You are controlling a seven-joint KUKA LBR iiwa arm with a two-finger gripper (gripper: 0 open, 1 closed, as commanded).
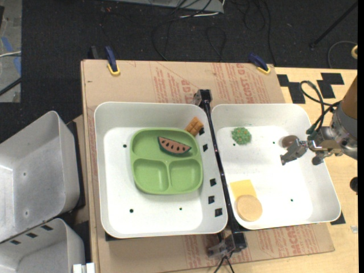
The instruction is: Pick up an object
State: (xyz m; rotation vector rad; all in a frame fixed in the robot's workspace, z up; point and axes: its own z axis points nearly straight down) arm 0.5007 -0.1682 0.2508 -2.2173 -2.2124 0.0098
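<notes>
Three loose items sit in the right bin [318,169], and my gripper [291,151] hangs over its right half, well apart from all of them. From what I can see, its two dark fingers are spread and nothing sits between them, so I read the hand as open and empty.

Nearest to it is the green broccoli piece [241,135], to the left and slightly farther back. It looks knobbly and rounded, and my worry is that a pinch landing off-centre would squirt it sideways across the smooth white floor. The yellow cheese slice [243,187] and the tan round cookie [249,207] lie touching at the near left of the bin. Both appear thin and flat, so I judge the fingers could scrape over their tops, or drag one onto the other, rather than get under an edge.

In the left bin [108,169] a glossy green divided plate [167,161] carries a watermelon slice [174,146] in its far compartment. A small orange ridged piece [195,127] rests just beyond the plate's far right rim. Reaching for that one risks clipping the black clamp [205,98] at the far end of the divider between the bins.
</notes>
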